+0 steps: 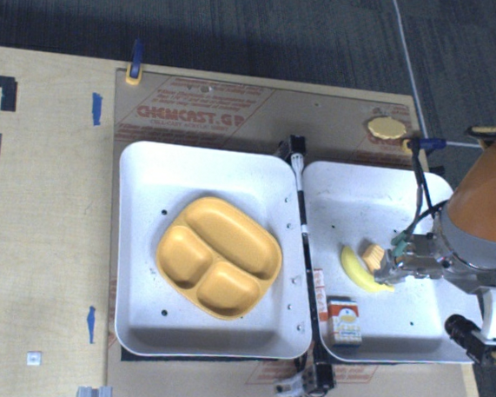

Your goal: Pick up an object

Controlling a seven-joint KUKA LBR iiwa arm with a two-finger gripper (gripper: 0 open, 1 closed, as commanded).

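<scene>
A yellow banana [360, 269] lies in the right bin [353, 190], near its middle. A small tan block [371, 251] sits just beside the banana's upper end. My gripper [391, 266] is down in the right bin, right next to the banana's right end and the tan block. A small orange-and-white carton [345, 322] lies near the bin's front edge. Whether anything is between the fingers is hidden from this angle.
The left bin [145, 175] holds a yellow three-compartment tray [216, 256]. A black divider bar [301, 233] runs between the bins. The arm's orange band [493, 191] fills the right side. A tan disc [387, 128] lies on the cardboard behind the bins.
</scene>
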